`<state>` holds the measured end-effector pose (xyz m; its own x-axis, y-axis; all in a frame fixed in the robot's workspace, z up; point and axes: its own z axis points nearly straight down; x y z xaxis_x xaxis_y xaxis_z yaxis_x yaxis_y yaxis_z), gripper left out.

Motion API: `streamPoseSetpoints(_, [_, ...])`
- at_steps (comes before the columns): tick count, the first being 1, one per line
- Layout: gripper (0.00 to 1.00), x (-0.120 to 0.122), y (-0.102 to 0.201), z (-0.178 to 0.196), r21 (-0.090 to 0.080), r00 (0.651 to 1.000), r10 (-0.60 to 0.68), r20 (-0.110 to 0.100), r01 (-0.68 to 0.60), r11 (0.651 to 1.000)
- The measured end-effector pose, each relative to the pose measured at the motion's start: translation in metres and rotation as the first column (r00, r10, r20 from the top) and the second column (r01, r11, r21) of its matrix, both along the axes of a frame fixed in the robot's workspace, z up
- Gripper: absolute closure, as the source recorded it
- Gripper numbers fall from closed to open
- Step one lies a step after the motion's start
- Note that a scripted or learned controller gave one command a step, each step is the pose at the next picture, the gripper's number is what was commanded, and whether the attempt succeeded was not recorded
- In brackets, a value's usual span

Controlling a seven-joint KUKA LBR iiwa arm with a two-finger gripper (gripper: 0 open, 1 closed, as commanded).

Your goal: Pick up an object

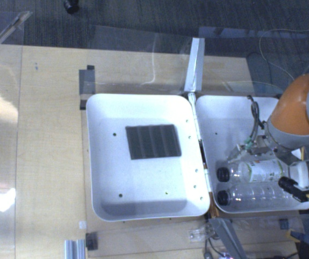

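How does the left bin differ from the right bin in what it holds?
The left bin holds one flat dark ribbed pad; the right bin holds two clear bottles lying on their sides. The arm reaches over the right bin, not the left bin. Both are shallow and white.

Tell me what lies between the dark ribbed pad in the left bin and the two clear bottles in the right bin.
Between the ribbed pad and the bottles: bare white floor of the left bin, then the two bins' adjoining rims, in the camera view.

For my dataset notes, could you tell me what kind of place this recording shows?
Most likely a robotics lab's bin-picking test bench: two white bins side by side on a wooden bench, a grey-and-orange arm reaching over clear plastic bottles in the right bin, and clear guard panels around it.
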<state>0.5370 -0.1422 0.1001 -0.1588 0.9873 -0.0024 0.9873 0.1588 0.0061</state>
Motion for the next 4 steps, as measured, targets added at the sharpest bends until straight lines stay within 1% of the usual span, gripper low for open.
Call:
streamPoseSetpoints(1, [0.0, -0.007, -0.029, 0.038, -0.002, 0.998, 0.067, 0.011, -0.067, 0.998])
streamPoseSetpoints(2, [0.0, -0.018, 0.018, -0.01, -0.004, 0.99, 0.138, 0.015, -0.138, 0.99])
streamPoseSetpoints(3, [1.0, -0.013, 0.026, 0.004, 0.006, 0.989, 0.145, 0.026, -0.145, 0.989])
streamPoseSetpoints(4, [1.0, 0.003, 0.041, -0.008, -0.01, 0.919, 0.395, 0.009, -0.395, 0.919])
